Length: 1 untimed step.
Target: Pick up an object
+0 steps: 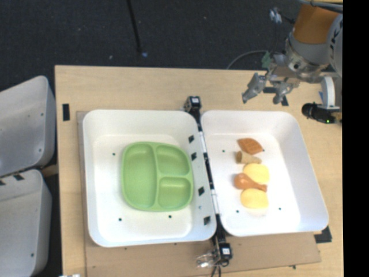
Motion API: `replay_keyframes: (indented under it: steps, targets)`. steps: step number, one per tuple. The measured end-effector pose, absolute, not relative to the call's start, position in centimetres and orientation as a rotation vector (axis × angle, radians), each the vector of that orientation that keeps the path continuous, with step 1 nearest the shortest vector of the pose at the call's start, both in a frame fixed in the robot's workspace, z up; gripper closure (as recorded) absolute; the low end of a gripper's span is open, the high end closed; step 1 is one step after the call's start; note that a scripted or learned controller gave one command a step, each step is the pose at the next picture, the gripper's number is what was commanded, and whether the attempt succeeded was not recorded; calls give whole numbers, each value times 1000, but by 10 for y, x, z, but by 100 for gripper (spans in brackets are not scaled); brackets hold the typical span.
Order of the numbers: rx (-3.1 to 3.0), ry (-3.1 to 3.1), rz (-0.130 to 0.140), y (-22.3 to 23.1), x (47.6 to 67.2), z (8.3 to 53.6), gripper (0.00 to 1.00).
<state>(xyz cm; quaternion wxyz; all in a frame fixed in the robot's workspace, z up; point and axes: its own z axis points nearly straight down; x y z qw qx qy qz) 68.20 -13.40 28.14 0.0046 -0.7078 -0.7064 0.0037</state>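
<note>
Nearest the viewer, the pale wooden bench (69,154) carries two shallow white plastic bins side by side. Left white bin (95,212): one light green plastic tray with three compartments (157,176), lying flat, nothing on it. Right white bin (288,206): a close cluster of small toy food pieces, running front to back — a rounded pale yellow piece (254,199) nearest; touching it, an orange drumstick-shaped piece (249,182); a second yellow rounded piece (256,171) just beside that; a small tan block (247,157); and farthest, an orange-brown wedge-shaped piece (250,145). All look like light, rigid moulded plastic, smooth and probably slippery, not fragile. The front yellow piece seems the easiest candidate: its near side is free of neighbours, so fingers could close across its width from above, though a rounded surface may squirt out of a pinch. The drumstick's narrow end offers a thinner hold but is crowded on both sides. Beyond the bins, past the far rim of the right one, the grey two-finger gripper (265,91) hangs over bare bench, well apart from the cluster — its fingers stand spread with nothing between them. Above it, the arm's orange band (314,22).
</note>
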Motion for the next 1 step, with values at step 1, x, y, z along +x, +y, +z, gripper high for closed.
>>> replay_keyframes:
  steps: [1]
  targets:
    - [-2222,-2224,0,-134,684,290,0]
